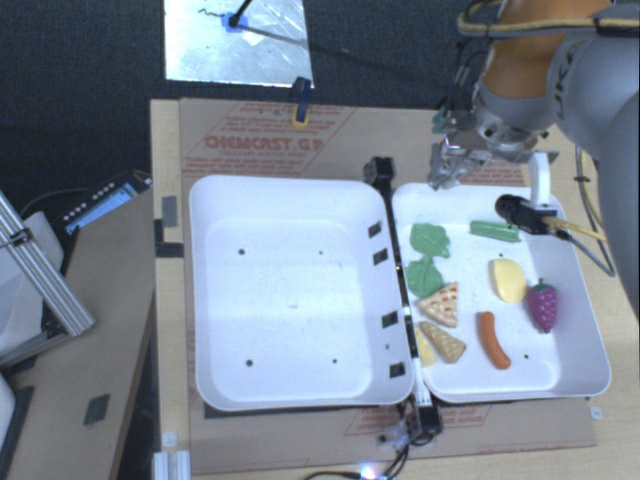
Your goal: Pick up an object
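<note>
White plastic forms 2 shallow bins on the surface; the right bin [575, 368] holds the toy food, among it green leaves [429, 238], a yellow piece [508, 279], purple grapes [542, 305] and a red sausage [492, 340]. The hand [447, 173] hangs above that bin's far rim, carrying nothing, its closure impossible to tell. A good pick would likely mean dropping straight over 1 well-separated item, such as the sausage.

White bins [290, 193]; purple grapes [542, 306]; yellow lemon [508, 280]; orange sausage [492, 340].
</note>
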Available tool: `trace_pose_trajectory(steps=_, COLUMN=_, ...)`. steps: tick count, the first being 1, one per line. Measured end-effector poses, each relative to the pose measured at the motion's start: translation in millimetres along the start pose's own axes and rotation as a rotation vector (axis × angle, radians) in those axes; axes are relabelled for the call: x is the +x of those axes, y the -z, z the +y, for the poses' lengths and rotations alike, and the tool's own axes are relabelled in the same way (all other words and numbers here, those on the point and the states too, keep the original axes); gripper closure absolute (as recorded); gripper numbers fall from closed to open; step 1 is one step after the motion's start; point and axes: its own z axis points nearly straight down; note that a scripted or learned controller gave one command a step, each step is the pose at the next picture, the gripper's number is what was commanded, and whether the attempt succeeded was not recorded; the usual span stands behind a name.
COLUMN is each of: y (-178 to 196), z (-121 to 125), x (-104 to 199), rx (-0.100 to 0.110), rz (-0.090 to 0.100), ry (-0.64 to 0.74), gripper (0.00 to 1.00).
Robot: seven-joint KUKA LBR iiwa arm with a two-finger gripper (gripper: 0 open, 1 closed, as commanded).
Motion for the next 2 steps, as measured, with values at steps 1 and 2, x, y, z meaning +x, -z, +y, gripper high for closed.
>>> trace_pose_trajectory(steps=1, y=50.9, z=-32.5, x=-15.5, rx=-0.016, rz=-0.004, ry=-0.008, gripper=1.00)
trace_pose_trajectory(steps=2, y=113.7, z=3.2, x=32.8, rx=-0.024, rz=-0.002, ry=0.001, gripper=1.00)
